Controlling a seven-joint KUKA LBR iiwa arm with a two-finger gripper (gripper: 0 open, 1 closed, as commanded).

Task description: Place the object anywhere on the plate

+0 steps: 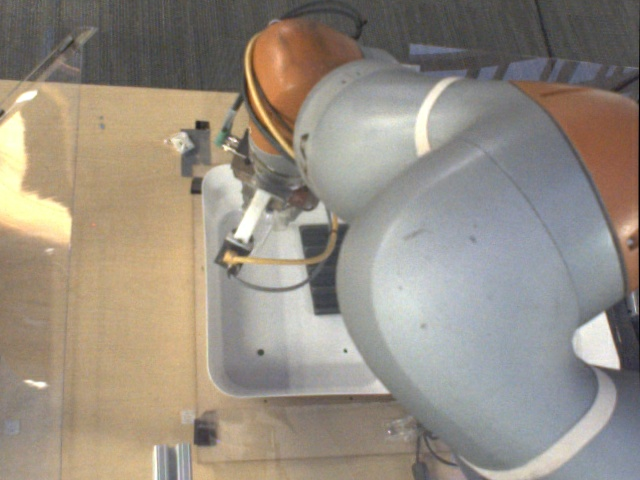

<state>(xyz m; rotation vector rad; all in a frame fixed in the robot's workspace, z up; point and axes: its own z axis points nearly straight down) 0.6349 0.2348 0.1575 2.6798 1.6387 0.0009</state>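
Far left of the frame: bare wooden bench (pixel 110 298), with bright glare at its upper left.

Left of centre: a small black fitting (pixel 200 146) sits on the bench at the upper left corner of the white bin (pixel 228 368). A second black fitting (pixel 205 430) sits just off the bin's lower left corner.

Centre: the bin's floor is bare along its left and lower parts, save two small dark specks. A dark flat shape (pixel 325 286) lies on the bin floor in the middle of the frame, its right side hidden under my arm (pixel 470 268). I cannot tell whether this is the object to be placed.

My gripper (pixel 280 196) hangs over the upper part of the bin, directly below the orange band (pixel 295 63). The wrist covers it from this angle. I cannot tell how far open it is, nor whether it has hold of anything.

Right: the grey body of my arm covers the rest of the frame, from upper centre to lower right.
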